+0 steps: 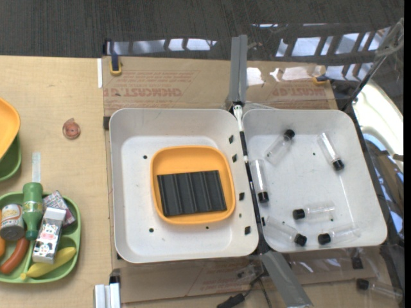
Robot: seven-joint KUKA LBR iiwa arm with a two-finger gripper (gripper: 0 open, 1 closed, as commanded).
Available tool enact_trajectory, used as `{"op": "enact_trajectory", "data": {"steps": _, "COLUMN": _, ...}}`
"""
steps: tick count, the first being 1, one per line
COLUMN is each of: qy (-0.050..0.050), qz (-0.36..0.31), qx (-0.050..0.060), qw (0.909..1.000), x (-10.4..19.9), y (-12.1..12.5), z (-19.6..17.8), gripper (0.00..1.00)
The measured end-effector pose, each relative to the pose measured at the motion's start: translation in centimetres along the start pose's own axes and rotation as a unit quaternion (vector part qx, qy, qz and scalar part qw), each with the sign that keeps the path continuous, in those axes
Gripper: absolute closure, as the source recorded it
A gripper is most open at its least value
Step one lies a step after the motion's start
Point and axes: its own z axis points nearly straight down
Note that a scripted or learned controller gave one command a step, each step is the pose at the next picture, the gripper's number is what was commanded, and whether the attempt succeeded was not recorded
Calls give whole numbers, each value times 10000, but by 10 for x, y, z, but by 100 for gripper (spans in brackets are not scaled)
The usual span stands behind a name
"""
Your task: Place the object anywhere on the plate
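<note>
In the left white bin [128, 191], centre-left of the frame, an orange plate [192, 156] carries a dark ribbed rectangular block [192, 193] lying flat on its middle. The right white bin [359, 172] holds several clear vials with black caps [280, 145], scattered apart, one [259, 181] lying along the bin's left wall. A green tray of toy food [64, 262] sits at lower left.

1. The floor [192, 8] at the top is dark grey carpet.
2. A light wooden table [58, 95] sits on the left.
3. Brown cardboard [170, 85] lies under the bins (printed letters upside down).
</note>
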Motion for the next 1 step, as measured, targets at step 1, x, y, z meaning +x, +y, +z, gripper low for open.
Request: {"op": "enact_trajectory", "data": {"steps": 1, "qy": 0, "qz": 0, "qx": 0, "qw": 10000, "x": 0, "y": 0, "z": 0, "gripper": 0}}
